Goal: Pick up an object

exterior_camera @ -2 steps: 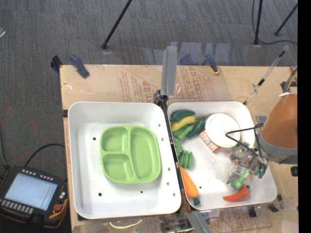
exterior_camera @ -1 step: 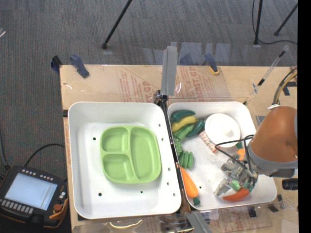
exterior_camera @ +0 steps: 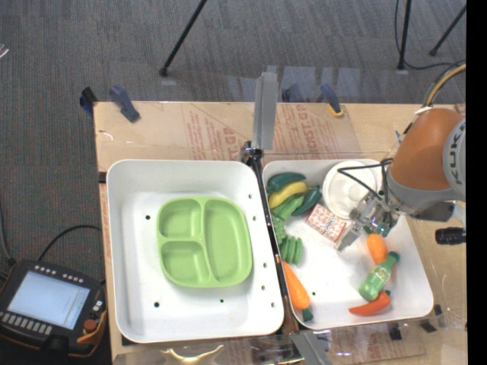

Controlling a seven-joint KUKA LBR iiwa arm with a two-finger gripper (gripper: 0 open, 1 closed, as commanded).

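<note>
One small carrot (exterior_camera: pixel 376 247) lies just beside the gripper (exterior_camera: pixel 364 224).

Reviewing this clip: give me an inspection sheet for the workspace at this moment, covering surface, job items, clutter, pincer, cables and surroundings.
Surface: bench bearing the left bin and the right bin side by side.
Job's things: in the right bin, a white bowl, small printed box, green bottle, orange carrot, red pepper, yellow and green vegetables.
Clutter: green divided plate in the left bin.
Pincer: pincer low over the right bin, beside the box; finger state unclear.
Cables: black cable on the floor, left.
Surroundings: grey carpet, tripod legs, handheld control pad.
</note>
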